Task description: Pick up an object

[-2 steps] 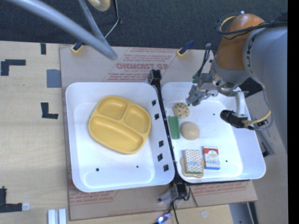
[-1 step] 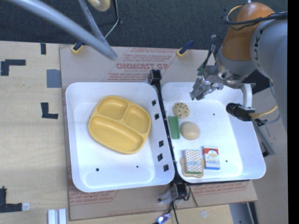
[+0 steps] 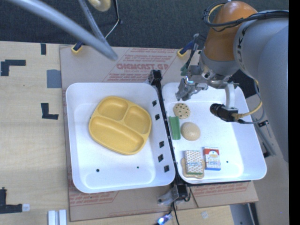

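While the gripper [image 3: 183, 92] hangs over the right bin [image 3: 243, 170], its jaw state beyond my telling, I should descend squarely astride the cookie [image 3: 181, 109] just below, clear of the green stick [image 3: 175, 128].

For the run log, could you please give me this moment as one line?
claw above right bin far end | holding: nothing seen | nearest: cookie | yellow tray in left bin

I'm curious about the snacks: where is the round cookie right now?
The cookie lies in the right bin, near its upper left corner, just above the green stick and the tan ball, below the gripper.
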`<action>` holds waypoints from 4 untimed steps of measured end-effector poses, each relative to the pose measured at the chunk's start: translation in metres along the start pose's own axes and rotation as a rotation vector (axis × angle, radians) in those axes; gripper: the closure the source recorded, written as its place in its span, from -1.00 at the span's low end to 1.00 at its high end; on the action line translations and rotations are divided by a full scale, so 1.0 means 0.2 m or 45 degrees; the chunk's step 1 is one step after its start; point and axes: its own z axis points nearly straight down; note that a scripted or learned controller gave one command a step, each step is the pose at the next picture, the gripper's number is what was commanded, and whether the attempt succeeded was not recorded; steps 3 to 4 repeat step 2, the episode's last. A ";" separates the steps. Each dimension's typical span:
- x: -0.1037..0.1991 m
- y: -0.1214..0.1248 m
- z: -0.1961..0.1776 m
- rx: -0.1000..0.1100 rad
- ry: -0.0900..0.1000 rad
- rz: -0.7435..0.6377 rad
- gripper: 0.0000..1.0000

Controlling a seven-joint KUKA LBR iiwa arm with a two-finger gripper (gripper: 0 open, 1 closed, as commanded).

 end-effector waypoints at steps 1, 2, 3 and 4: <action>0.27 -0.05 -0.06 0.000 0.001 -0.001 1.00; 0.54 -0.11 -0.01 0.003 -0.001 0.000 1.00; 0.54 -0.11 -0.01 0.003 -0.001 0.000 1.00; 0.54 -0.11 -0.01 0.003 -0.001 0.000 1.00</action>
